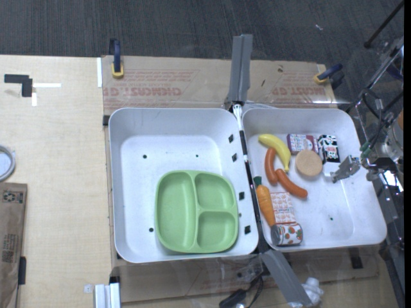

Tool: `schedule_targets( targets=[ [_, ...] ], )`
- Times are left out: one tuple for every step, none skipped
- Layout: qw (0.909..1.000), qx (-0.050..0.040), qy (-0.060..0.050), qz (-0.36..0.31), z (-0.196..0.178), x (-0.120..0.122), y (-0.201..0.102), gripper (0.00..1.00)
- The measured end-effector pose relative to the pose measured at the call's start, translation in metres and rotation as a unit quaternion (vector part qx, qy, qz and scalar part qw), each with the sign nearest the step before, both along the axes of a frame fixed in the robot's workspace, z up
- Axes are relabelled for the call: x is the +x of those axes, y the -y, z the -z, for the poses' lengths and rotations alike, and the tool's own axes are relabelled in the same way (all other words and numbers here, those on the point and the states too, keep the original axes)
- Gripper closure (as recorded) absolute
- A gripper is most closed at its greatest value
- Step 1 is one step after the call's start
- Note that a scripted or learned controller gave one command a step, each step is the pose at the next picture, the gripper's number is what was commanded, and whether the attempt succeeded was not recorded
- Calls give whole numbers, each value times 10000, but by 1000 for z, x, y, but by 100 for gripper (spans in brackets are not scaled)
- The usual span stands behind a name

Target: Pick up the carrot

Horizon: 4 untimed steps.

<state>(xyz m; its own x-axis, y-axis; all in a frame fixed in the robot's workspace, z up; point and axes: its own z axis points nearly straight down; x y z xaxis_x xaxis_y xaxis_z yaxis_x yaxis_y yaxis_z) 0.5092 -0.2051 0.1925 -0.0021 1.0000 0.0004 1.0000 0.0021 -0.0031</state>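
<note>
The pale wooden desk (51, 140) carries two shallow white bins side by side. The left bin (128, 146) holds a green divided plate (196, 212) with three compartments, lying flat toward its near side. The right bin (347, 217) holds the food items, crowded into its left half. At its right rim the arm is mostly cut off by the picture's edge, and the tool (347, 168) hangs just inside the rim, over bare bin floor; it is small and blurred, so how far it is open cannot be made out, and nothing can be seen in its grip. Well apart from it, the carrot (265, 204) lies against the bin's left wall, leafy end pointing away. Beside it sit two sausages (282, 175), a banana (276, 147), a round tan disc (309, 164), a patterned packet (282, 205), a can (287, 234) on its side, and two small boxes (314, 145) whose labels are too small to read.
</note>
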Motion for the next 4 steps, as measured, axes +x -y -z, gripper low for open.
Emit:
schedule_targets(
  targets=[
    [9887, 7, 9, -1498, 101, -32, -35, 0],
    [9799, 0, 17, -1997, 101, -6, -105, 0],
    [9575, -3, 20, -2884, 101, 50, -86, 0],
    [9652, 66, 4, -2616, 101, 99, -44, 0]
  ],
)
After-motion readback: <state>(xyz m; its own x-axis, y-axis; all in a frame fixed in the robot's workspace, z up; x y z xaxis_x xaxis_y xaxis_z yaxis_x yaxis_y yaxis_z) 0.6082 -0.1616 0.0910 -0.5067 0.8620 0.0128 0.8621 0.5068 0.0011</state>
